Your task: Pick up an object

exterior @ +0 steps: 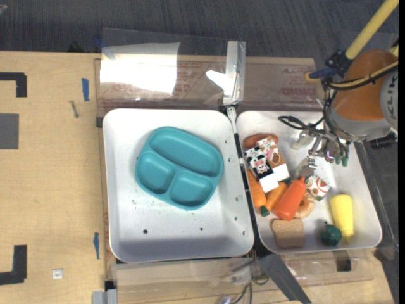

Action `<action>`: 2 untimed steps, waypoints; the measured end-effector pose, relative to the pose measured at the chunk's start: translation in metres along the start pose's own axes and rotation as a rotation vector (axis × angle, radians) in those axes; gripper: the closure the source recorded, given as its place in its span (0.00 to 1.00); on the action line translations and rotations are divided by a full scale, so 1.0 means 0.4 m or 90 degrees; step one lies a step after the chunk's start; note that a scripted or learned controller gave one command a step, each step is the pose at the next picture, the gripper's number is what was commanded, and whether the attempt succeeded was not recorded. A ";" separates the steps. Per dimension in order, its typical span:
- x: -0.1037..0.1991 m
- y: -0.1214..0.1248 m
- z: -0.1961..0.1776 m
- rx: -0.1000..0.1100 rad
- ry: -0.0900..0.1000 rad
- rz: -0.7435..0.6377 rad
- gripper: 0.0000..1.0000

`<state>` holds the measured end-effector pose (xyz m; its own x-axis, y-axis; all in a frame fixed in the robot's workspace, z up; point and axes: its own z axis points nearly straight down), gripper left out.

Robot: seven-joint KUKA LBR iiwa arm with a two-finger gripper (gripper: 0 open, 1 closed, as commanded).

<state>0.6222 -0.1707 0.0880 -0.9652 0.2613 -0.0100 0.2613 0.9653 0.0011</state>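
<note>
Lying nearest in the right bin (370,230) are a tan sponge block (288,233), a green lump (330,235) and a yellow bottle (342,214), its long axis running near to far. Beyond, an orange bottle (290,199) tilts, neck pointing up-right. No writing is readable. Farther back, the gripper (323,149) hovers, finger state unclear. The left bin (120,227) holds a teal divided tray (180,166).

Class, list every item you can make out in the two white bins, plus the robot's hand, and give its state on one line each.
Teal three-compartment plastic tray: flat in the left white bin.
Yellow rounded plastic piece: lying in the right white bin.
Orange bottle-shaped toy: tilted, leaning in the pile.
Tan sponge-like block: lying near the front wall.
Dark green small ball: beside the yellow piece.
Hand: above the right bin, nothing seen gripped.
</note>
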 end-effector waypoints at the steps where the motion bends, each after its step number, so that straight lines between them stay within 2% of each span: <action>1: 0.193 0.008 -0.005 0.000 0.000 -0.104 0.00; 2: 0.182 0.012 -0.038 0.000 -0.010 -0.106 1.00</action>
<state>0.5531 -0.1469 0.1025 -0.9949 0.0973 -0.0259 0.0974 0.9952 -0.0020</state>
